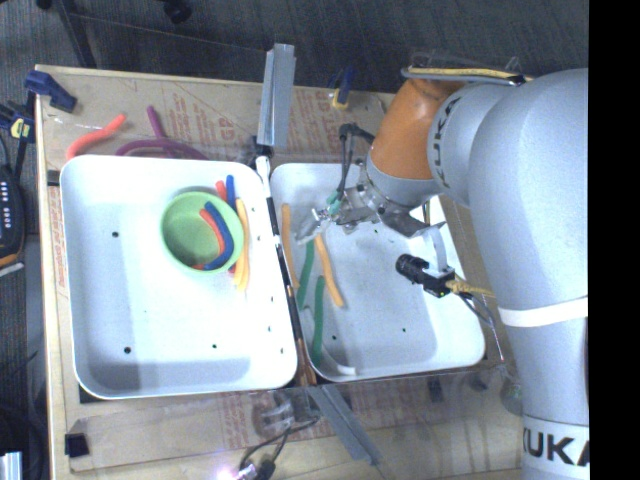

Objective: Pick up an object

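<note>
Over the right bin (455, 343), the grey arm (520, 198) lowers its gripper (322, 220) near the upper left corner; I cannot tell how it is set. Below it lie thin orange sticks (329, 280) and green sticks (318, 313) along the left wall, with bare floor to their right. The left bin (120, 358) holds a green bowl (190, 233).

A green bowl (200, 230) is sitting in a white bin (110, 298); orange sticks (329, 280) and green sticks (318, 318) are lying in the other white bin (400, 328).

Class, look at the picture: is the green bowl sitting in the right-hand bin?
No. The green bowl sits in the left bin, while the right bin holds thin sticks.
</note>
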You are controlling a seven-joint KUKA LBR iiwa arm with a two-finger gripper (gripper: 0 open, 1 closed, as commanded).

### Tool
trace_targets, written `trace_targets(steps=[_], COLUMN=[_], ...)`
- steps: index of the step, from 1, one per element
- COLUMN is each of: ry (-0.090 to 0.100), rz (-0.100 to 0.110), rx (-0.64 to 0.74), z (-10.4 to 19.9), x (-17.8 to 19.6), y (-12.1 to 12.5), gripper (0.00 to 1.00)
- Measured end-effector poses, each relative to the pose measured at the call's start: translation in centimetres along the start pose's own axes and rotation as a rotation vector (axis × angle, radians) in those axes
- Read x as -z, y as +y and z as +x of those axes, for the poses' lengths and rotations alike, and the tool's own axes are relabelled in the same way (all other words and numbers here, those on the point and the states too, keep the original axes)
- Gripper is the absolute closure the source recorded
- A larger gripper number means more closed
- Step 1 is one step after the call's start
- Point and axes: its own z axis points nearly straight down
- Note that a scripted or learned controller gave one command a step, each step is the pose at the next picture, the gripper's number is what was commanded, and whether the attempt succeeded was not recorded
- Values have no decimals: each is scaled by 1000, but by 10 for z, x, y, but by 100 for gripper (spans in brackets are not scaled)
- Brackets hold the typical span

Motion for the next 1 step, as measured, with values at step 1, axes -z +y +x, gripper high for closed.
trace_targets(steps=[1], ry=[-13], rz=[-11], rx=[8], z=[24], x=[-16], y=[-17], gripper=[0])
